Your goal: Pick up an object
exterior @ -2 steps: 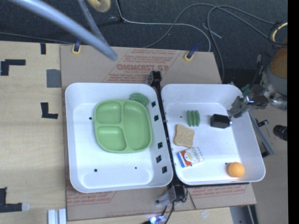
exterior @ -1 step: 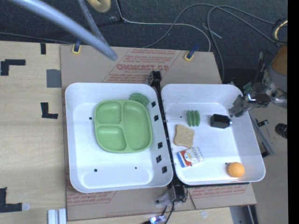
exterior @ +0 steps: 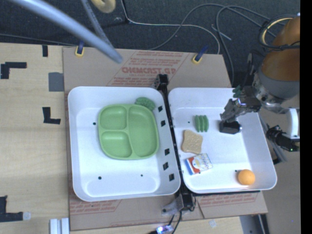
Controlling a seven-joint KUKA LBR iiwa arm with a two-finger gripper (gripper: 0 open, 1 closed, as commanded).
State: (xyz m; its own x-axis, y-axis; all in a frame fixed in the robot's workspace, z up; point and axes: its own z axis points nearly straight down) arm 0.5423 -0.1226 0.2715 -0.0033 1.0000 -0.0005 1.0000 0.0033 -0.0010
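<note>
While the tool [exterior: 229, 126], jaw state unclear, hovers, green object [exterior: 201, 123] lies just beside.

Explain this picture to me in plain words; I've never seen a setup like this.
This is one camera fixed above a workbench, looking down at a slant. The grey machine with the orange band on the right is a robot arm; its two-finger gripper hangs over the right bin. Its job is to pick up an object. That bin holds a green ridged piece, a bread slice, a small carton and an orange. The left bin holds a green divided plate with a small green item at its far edge. I see nothing between the gripper's fingers.
</note>
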